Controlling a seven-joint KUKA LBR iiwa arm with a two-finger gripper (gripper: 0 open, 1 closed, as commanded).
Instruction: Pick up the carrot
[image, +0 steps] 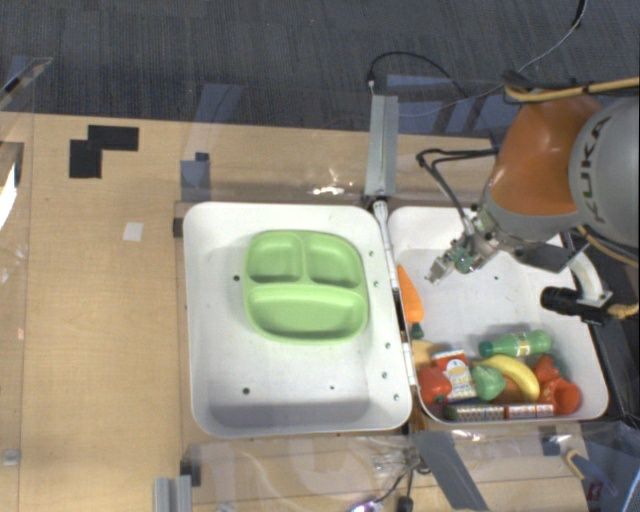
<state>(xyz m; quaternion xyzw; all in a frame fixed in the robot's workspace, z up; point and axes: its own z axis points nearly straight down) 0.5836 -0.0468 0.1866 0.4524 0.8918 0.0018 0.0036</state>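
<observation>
Lying against the right bin's (500, 300) left wall, tapered orange carrot (408, 292); jaws (452, 262) nearby, state indiscernible.

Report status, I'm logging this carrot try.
Gripper above right bin, nothing between fingers. Carrot against bin's left wall, untouched. Path clear.

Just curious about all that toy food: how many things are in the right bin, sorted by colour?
Orange: 1, the carrot
Yellow: 1, the banana
Green: 2, the bottle and the pepper
Red: about 4, in the pile, too jumbled to count surely
Total: about 8
</observation>
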